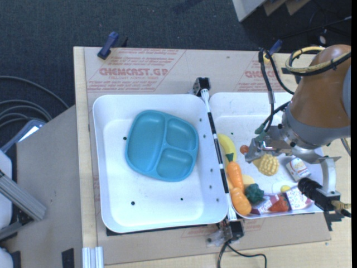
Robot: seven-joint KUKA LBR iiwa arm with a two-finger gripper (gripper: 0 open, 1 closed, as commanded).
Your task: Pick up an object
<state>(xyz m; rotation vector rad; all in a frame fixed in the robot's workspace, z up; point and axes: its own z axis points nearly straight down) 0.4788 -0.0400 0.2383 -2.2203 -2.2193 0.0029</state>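
Over the right bin: grey arm with orange band [321,88], reaching in from the right.
Left bin: shallow white bin [111,194], holding a blue plastic divided plate [162,144] near its middle.
Right bin: shallow white bin [245,108], touching the left bin along a shared edge, crowded with toy food.
Gripper: two-finger gripper [261,148] low over the yellow toy corn cob [266,164]; whether its fingers are spread or closed, I cannot tell.
Left wall: yellow toy banana [226,146], then orange toy carrot [235,174], then green toy broccoli [255,192].
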